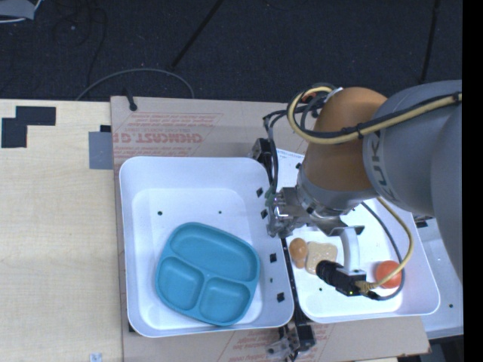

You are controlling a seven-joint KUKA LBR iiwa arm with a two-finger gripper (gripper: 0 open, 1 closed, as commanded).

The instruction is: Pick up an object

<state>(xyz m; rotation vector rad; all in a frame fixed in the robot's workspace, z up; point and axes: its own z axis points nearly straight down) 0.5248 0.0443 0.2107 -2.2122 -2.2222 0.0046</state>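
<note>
Two white bins [128, 202] are carried by the worktop [53, 240], the end effector [290, 228], its grip indiscernible, hung at nine o'clock of a tan object [313, 253].

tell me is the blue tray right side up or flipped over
Right side up: the blue tray lies flat in the left bin, its three compartments facing up.

Two white bins [136, 202] side by side on flattened printed cardboard [166, 130], dark carpet [226, 36] with cables behind.
</note>
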